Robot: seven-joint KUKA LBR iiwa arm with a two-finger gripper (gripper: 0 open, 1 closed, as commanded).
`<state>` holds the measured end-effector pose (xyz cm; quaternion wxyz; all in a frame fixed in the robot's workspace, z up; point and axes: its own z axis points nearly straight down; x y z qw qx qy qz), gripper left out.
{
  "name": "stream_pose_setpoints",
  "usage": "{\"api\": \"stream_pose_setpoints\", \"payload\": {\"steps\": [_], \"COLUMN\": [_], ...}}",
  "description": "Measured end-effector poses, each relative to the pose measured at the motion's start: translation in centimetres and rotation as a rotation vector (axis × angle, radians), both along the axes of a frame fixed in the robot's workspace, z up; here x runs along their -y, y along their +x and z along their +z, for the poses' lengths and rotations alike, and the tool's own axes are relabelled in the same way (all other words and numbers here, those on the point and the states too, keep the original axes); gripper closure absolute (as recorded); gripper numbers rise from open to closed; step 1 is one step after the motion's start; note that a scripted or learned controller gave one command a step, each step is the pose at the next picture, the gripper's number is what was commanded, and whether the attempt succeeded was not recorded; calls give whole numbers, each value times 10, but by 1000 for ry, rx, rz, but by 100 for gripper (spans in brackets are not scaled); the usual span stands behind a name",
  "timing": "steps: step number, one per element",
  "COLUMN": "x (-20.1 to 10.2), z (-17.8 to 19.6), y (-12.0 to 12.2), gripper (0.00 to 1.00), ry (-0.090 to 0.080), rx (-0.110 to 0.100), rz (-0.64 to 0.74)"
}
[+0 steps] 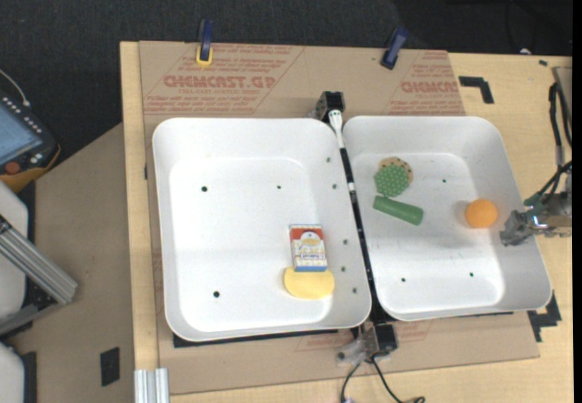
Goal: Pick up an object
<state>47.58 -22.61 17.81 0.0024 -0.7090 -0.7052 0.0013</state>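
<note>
Yellow piece (308,284) lower left bin (182,210) — orange ball (481,214) just beside end effector (518,229)

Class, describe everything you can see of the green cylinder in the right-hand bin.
The green cylinder is a short, smooth, matte rod, darker green than the studded green disc just above it. It lies on its side, slanting down to the right, on the floor of the right bin. It is apart from the orange ball.

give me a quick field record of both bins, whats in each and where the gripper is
left bin: small printed box, touching yellow piece below it
right bin: green round studded item, green cylinder, orange ball
gripper: at right bin's right rim, beside orange ball
held object: none seen
</note>
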Motion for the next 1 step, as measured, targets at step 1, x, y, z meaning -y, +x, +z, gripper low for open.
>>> {"api": "stream_pose_setpoints", "payload": {"steps": [1], "x": [-2], "z": [44], "y": [4], "gripper": [100], "ry": [-6], "rx": [12], "rz": [6]}}
